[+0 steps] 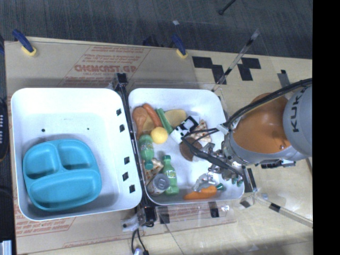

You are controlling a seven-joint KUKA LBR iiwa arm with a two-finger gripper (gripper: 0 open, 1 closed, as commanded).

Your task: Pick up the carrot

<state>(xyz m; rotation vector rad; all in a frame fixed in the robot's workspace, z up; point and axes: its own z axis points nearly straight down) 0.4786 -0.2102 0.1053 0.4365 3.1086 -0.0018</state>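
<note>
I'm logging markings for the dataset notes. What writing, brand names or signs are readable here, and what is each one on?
"KU", white letters cut off at the frame edge, on the grey arm.
"CHEMCAST GP", red print, on the brown sheet behind the bins; the smaller red lines beneath it are too blurred to read.
Black-and-white square pattern on a card in the right bin: a marker, no letters.
Green bottle label: too small to read.
</note>
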